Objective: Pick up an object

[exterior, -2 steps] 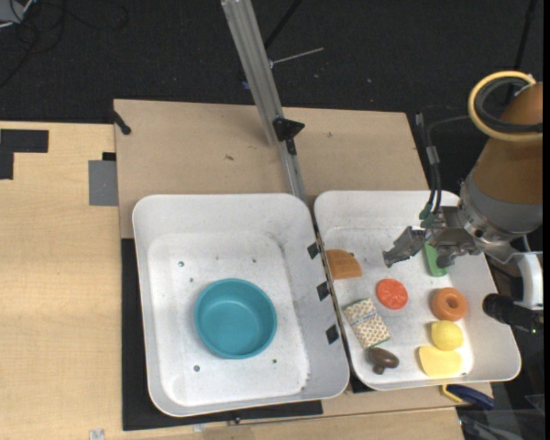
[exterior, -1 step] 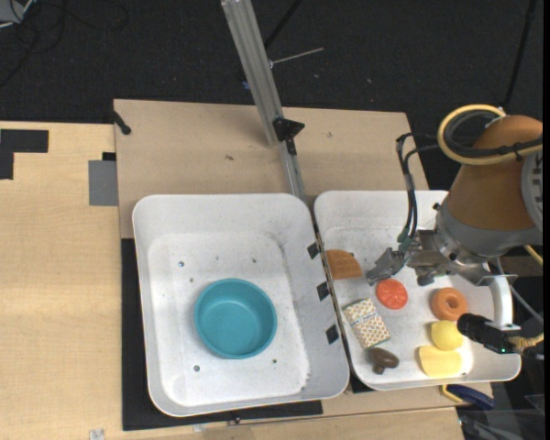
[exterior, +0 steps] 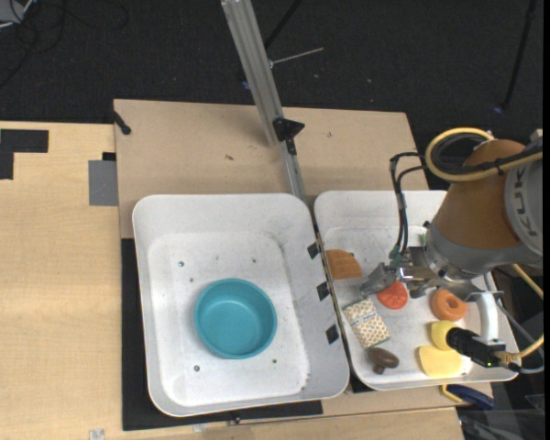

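The right bin (exterior: 367, 211) holds several small things. A red piece (exterior: 393, 297) lies near its middle, and my gripper (exterior: 383, 280) hovers low right at its upper left edge, touching or nearly touching it. An orange-brown block (exterior: 343, 264) sits to the left by the bin wall. An orange ring (exterior: 447, 306) lies to the right of the red piece. Toward the front are a white patterned box (exterior: 366, 323), a dark brown lump (exterior: 382, 359) and a yellow object (exterior: 437, 363). Nothing is visibly lifted.
The left bin (exterior: 165, 223) has a teal bowl (exterior: 236, 317) in it. A slanted metal rail (exterior: 257, 62) runs down to the divide between the bins. My arm's orange and grey body (exterior: 481, 214) covers the right bin's far right side.
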`<action>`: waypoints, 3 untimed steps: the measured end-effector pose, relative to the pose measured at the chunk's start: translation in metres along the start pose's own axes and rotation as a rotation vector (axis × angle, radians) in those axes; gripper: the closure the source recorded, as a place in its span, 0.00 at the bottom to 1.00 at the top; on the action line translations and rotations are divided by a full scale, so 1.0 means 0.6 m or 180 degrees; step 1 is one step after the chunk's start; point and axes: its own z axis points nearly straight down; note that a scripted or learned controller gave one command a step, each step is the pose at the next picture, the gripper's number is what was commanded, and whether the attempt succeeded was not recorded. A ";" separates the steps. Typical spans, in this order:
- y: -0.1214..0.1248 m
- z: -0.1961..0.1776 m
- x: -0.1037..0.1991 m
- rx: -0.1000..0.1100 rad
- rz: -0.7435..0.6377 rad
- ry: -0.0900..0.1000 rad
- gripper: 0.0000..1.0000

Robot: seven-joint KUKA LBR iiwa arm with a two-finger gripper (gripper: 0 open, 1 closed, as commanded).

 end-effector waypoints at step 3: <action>0.003 -0.019 -0.017 -0.0026 0.0003 -0.0004 1.00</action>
